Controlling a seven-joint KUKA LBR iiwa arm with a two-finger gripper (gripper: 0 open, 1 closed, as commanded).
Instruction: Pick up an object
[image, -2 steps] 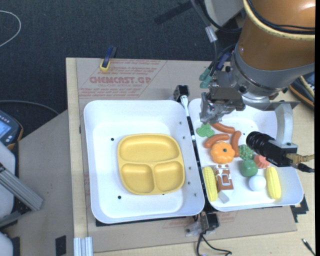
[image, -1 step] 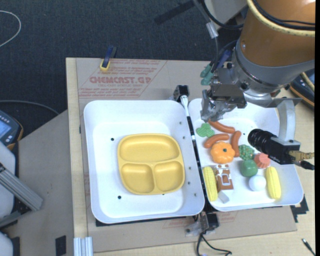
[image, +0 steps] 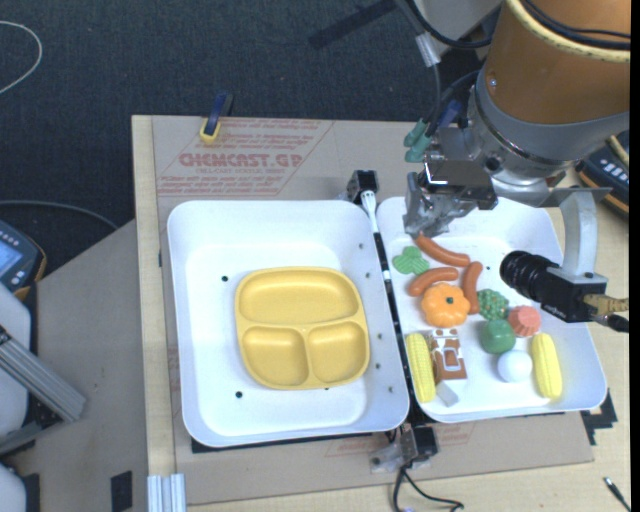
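Tool (image: 432, 222) above right bin (image: 575, 385), sausage (image: 441, 250) just below

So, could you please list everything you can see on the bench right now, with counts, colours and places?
bins: 2, white, side by side on the bench
divided plate: 1, yellow, middle of the left bin
sausages: 3, orange-red, right bin, below the hand
pumpkin: 1, orange, right bin centre
corn cobs: 2, yellow, right bin near edge, one left and one right
green toy foods: 3, green, right bin
white ball: 1, white, right bin, near edge
brown-and-white piece: 1, beside the left cob
pink piece: 1, right bin
clamp: 1, yellow and blue, board's far edge
arm: 1, grey and orange, upper right
hand: 1, over the right bin's far end
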